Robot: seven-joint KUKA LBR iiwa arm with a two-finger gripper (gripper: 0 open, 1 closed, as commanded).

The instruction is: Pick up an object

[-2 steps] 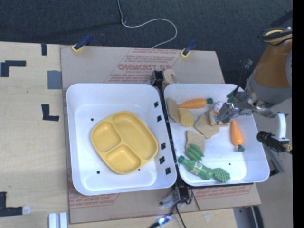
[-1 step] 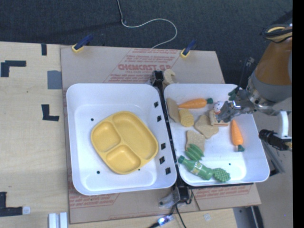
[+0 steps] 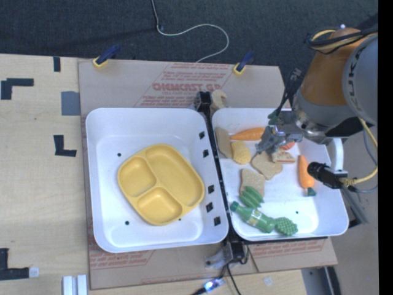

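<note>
The right bin (image 3: 325, 217) holds several toy foods: a carrot (image 3: 247, 134) lying near its back, tan bread slices (image 3: 252, 180), another carrot (image 3: 305, 173) at the right side, and green vegetables (image 3: 260, 219) near the front. My gripper (image 3: 274, 141) hangs low over the middle of this bin, its dark fingers pointing down among a bread slice (image 3: 266, 165) and a small reddish piece (image 3: 287, 146). Nothing is visibly lifted between the fingers.
The left bin (image 3: 110, 134) contains a yellow divided plate (image 3: 160, 183). Black clips (image 3: 209, 165) run along the wall shared by the bins. A white cable (image 3: 184, 29) curls across the dark floor behind the bench. The arm's grey and orange body (image 3: 334, 72) looms over the right bin's back corner.
</note>
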